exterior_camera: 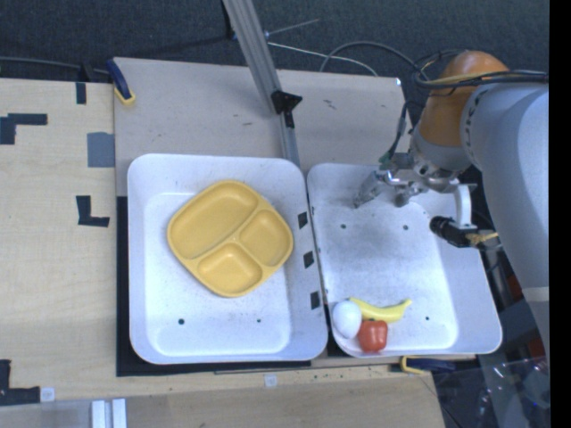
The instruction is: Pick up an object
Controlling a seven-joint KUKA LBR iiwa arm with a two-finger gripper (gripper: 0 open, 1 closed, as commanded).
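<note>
Over the far end of the right bin [419, 257] hangs my gripper [382, 194], open with nothing between its fingers. Three small things lie together at that bin's near edge: a white ball [346, 317], a yellow banana [385, 309] and a red pepper [374, 334]. They are well below the gripper in the view and apart from it. A yellow divided plate [230, 237] rests flat in the left bin [152, 328].
A grey metal pole [257, 52] slants down to the bins' far edge between them. Cables [357, 56] loop behind the right bin. A black and yellow fitting [455, 231] sticks out from the arm over the right bin's right side.
</note>
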